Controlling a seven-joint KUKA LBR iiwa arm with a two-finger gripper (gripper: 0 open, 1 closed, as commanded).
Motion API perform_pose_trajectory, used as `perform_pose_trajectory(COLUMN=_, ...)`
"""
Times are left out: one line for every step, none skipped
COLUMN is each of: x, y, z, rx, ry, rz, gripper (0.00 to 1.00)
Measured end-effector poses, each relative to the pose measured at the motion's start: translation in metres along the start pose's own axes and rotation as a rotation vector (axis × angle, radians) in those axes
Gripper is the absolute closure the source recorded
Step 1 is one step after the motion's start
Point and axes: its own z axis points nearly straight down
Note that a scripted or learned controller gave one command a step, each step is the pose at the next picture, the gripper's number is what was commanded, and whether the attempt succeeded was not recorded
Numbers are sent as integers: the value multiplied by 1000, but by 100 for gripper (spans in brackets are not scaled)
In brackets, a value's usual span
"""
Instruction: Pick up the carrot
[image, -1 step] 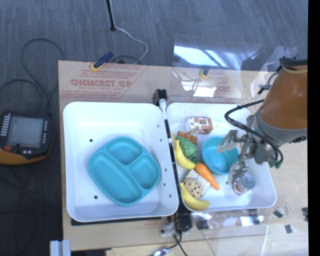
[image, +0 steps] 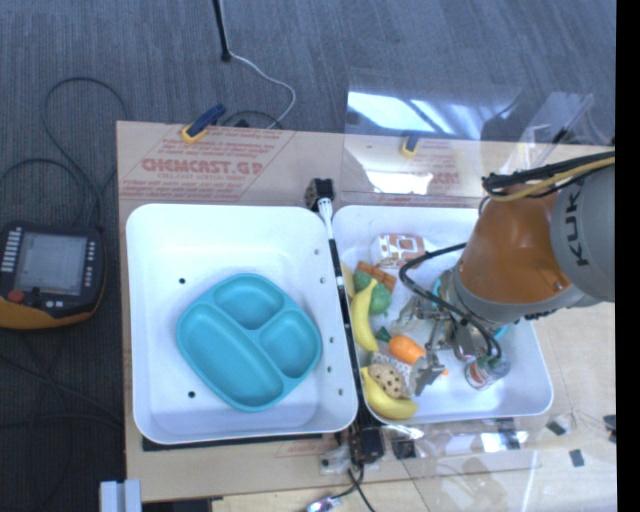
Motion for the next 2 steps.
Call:
perform_pose_trajectory(x=-7, y=-4, z=19, rx=5, ry=-6, rz=268, gripper=0)
perform_pose_trajectory(x=-15, y=-4, z=2, rx=8, ry=-36, rz=267, gripper=100)
